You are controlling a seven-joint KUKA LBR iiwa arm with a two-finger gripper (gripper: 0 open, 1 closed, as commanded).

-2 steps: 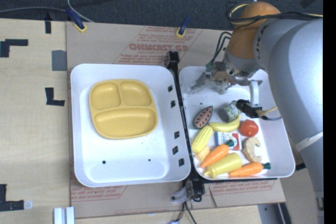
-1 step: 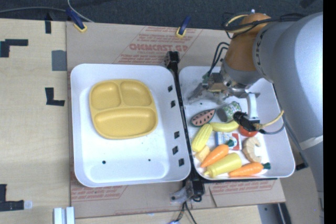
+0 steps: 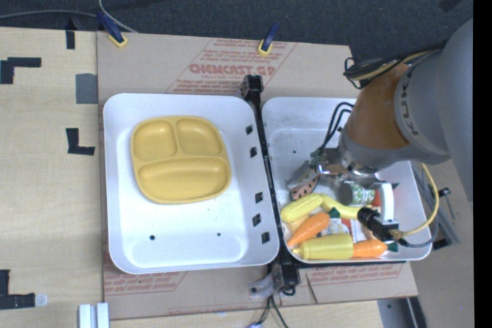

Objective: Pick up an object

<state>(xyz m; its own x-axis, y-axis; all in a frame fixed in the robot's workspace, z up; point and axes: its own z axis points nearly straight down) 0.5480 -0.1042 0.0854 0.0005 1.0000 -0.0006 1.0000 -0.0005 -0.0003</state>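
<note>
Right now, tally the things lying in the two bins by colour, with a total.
Yellow: 4, the divided plate in the left bin, plus a corn cob, a banana-like piece and a cylinder in the right bin.
Orange: 2, a carrot and a smaller piece.
Brown: 1, an item.
Total: 7; things under the arm may be hidden.

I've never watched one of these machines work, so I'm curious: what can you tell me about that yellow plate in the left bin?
The yellow plate looks like smooth plastic, rounded at the corners and split into three compartments: two small ones at the far side, one wide one nearer the camera. It lies flat and upright on the floor of the left bin, toward its far half, with nothing in it or touching it.
</note>
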